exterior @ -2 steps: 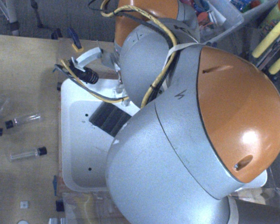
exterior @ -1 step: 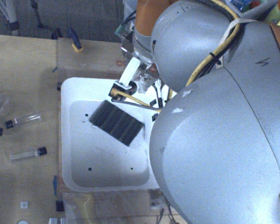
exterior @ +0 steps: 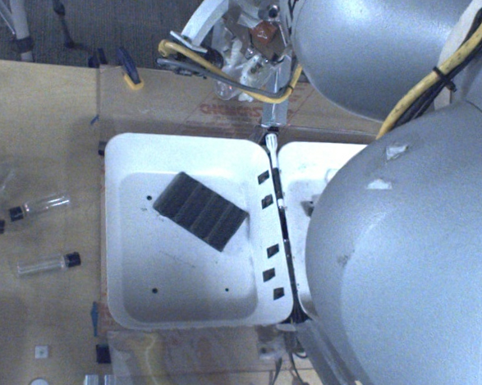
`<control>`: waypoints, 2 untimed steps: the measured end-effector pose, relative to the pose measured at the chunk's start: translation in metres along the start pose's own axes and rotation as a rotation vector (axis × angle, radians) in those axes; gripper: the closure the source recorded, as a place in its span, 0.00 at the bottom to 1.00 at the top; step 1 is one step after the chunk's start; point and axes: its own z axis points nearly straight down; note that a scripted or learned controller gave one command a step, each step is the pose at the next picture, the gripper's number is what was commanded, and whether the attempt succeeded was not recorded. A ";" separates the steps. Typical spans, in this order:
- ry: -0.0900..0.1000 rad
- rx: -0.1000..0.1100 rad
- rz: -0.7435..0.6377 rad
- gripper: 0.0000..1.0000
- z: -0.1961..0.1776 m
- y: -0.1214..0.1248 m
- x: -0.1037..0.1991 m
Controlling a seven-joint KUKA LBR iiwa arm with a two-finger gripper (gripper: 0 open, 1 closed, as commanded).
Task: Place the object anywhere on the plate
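Left bin [exterior: 114, 244]: white. Ribbed slab [exterior: 201, 210] inside it: dark grey-black with parallel ridges. Bench [exterior: 40, 124]: pale tan wood. Arm [exterior: 400, 264]: matte grey. Cable [exterior: 434, 78] along the arm: yellow. Vials [exterior: 48, 263] on the bench: clear with black caps.

Glossy white plastic bin [exterior: 115, 220] holds a matt, ribbed dark plate [exterior: 201, 210]; wooden bench [exterior: 39, 132].
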 end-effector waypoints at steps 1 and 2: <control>-0.004 0.001 -0.005 1.00 -0.008 -0.003 0.001; -0.006 0.001 -0.009 1.00 -0.018 -0.006 0.003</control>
